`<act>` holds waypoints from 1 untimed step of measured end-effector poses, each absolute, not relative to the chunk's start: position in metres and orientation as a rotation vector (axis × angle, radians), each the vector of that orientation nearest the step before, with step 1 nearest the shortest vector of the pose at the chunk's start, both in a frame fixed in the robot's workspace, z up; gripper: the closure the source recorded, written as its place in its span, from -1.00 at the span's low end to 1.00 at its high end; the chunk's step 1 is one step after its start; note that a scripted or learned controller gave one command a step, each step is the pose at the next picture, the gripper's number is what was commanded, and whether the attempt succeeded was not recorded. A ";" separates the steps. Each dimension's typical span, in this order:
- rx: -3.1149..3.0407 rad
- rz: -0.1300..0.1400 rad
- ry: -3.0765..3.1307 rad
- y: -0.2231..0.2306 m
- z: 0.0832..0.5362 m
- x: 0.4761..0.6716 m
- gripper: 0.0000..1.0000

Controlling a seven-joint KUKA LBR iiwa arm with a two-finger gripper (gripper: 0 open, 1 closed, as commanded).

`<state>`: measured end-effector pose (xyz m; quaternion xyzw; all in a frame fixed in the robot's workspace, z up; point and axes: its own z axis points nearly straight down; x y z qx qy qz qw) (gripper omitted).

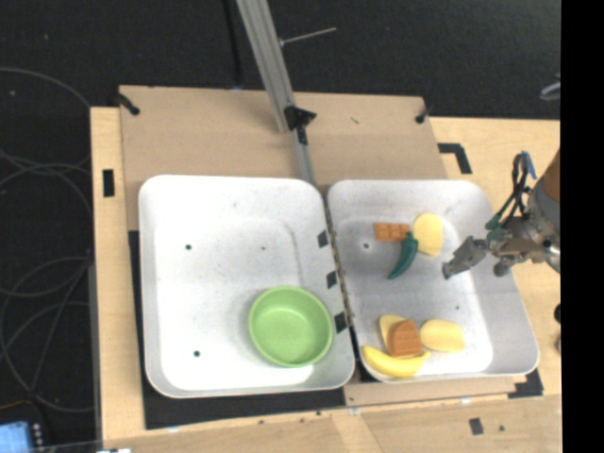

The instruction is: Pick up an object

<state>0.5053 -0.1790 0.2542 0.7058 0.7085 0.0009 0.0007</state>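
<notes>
The gripper point(460, 260) hangs at the frame's right, jaws apparently open and empty, near the yellow fruit point(429, 233) beside a green pepper point(405, 256). Crowding there might spoil the grab.

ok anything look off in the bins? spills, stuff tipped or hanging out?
Nothing stands out. The green bowl sits upright in the left bin; the toy food lies inside the right bin, none spilled over the edge. The gripper hangs above the right bin.
</notes>
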 end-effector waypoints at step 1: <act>2.218 0.003 2.224 -0.179 0.254 0.505 -1.00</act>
